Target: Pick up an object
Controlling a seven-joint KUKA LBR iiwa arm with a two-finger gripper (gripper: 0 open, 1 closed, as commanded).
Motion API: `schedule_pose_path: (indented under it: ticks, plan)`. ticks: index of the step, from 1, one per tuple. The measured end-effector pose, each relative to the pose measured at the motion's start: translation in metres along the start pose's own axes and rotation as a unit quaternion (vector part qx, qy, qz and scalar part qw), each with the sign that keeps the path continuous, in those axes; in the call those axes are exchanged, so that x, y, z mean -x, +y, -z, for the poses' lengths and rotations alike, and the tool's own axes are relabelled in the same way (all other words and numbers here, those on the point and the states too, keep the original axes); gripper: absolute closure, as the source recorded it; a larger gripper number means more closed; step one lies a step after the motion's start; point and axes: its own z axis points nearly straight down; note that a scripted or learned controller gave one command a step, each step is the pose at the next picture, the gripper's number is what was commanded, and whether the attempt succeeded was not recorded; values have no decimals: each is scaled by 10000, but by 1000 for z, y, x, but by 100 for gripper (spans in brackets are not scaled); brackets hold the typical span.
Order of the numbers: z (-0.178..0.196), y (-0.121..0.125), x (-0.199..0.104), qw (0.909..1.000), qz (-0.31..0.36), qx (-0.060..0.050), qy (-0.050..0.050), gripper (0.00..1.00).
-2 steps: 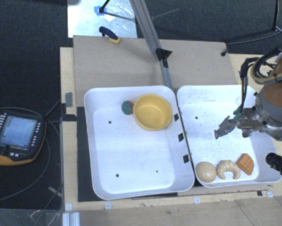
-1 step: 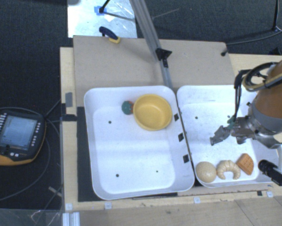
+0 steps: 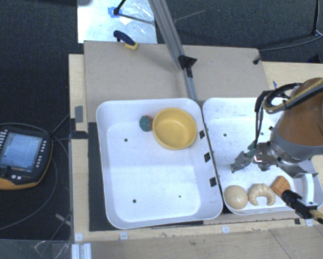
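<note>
A cream egg-like ball [image 3: 236,196], a croissant [image 3: 262,193] and an orange piece [image 3: 280,185] line the right bin's [image 3: 226,117] near edge; the gripper [image 3: 241,161] hovers just above them, seemingly splayed, grasping nothing; yellow bowl [image 3: 174,128] sits in the left bin [image 3: 150,198]

Bowl [image 3: 174,128] and ball [image 3: 145,123] in left bin [image 3: 150,198]; croissant [image 3: 262,193] in right bin [image 3: 226,117].

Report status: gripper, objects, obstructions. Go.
Gripper over right bin, holding nothing visible. Egg, croissant lie just below it. Yellow bowl, green ball in left bin.
</note>
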Motion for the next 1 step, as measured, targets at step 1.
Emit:
schedule_pose_path:
  ticks: [1]
  plan:
    - [-56, -6, 8, 10000, -7, -4, -1, 0]
